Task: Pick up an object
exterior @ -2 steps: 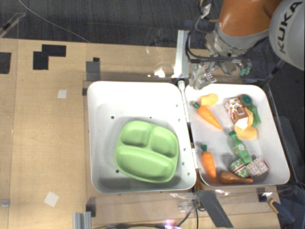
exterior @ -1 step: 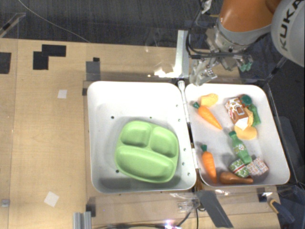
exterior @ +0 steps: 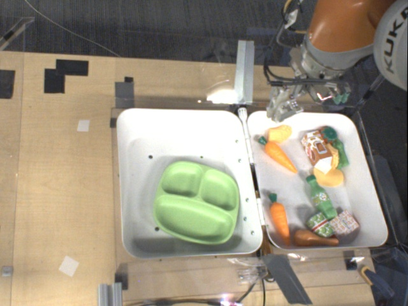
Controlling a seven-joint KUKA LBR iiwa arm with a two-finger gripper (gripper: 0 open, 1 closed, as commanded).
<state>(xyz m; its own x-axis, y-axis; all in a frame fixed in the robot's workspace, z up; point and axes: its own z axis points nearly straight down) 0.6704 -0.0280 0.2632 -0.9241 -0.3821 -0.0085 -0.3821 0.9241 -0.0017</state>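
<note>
So the gripper [exterior: 285,105] is hanging over the far left corner of the right bin [exterior: 373,171], right around the rim, with the arm [exterior: 344,18] and its orange band coming in from the far right. I honestly can't tell how it's set at the tip, it's a blurry metallic blob from this angle, and nothing shows up in its grip. Just near of it sits a small yellow piece [exterior: 279,132], touching the top end of a carrot [exterior: 279,155] that lies on a slant toward the middle of the bin. To the right of that there's a brown-and-white packet [exterior: 317,146] with something green [exterior: 338,150] tucked along its right side and a yellow wedge [exterior: 329,176] at its near end. Further toward the near side you get a green bottle [exterior: 319,196], a second carrot [exterior: 279,217] along the left wall, a brown sausage-looking thing [exterior: 313,238], and a little checkered carton [exterior: 345,222], all crowded together. The left bin [exterior: 134,171] holds a green divided plate [exterior: 196,201] with three compartments.
</note>
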